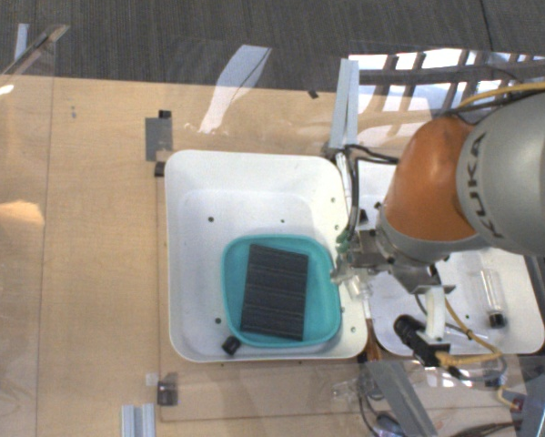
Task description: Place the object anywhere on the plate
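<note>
Dark ribbed slab (275, 291) lying flat on teal plate (325, 285), inside left bin (190, 235), toward its front. Small black piece (229, 344) just beside plate's front-left corner. Arm (454, 185) hanging over the seam between bins, above plate's right edge. Right bin (518, 335) on tabletop (72, 244) mostly hidden beneath.
</note>
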{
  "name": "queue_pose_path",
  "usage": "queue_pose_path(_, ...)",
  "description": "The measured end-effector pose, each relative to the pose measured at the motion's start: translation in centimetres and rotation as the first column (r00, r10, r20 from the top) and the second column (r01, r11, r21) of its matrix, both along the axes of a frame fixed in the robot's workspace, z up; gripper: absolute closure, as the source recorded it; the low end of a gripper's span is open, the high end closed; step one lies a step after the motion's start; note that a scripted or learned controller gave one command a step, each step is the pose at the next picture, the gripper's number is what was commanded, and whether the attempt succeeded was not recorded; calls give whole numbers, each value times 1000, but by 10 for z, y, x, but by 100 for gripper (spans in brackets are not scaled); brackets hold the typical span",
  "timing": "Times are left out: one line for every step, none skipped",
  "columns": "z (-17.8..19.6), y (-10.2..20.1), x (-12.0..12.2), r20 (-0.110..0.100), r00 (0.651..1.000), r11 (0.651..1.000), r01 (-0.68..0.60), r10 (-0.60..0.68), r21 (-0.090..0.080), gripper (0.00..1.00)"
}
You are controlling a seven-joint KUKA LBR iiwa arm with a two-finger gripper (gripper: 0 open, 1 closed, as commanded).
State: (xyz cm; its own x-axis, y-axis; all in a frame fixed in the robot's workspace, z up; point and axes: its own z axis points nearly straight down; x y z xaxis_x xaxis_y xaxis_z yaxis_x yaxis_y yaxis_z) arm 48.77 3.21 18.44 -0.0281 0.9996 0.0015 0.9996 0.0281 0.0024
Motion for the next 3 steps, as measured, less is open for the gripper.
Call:
queue_pose_path(1,46,33,4,996,996,-91,91,0,100)
queue_pose_path(1,46,33,4,996,996,-90,90,0,0)
queue_pose_path(12,46,35,10,996,996,-92,92,1,100)
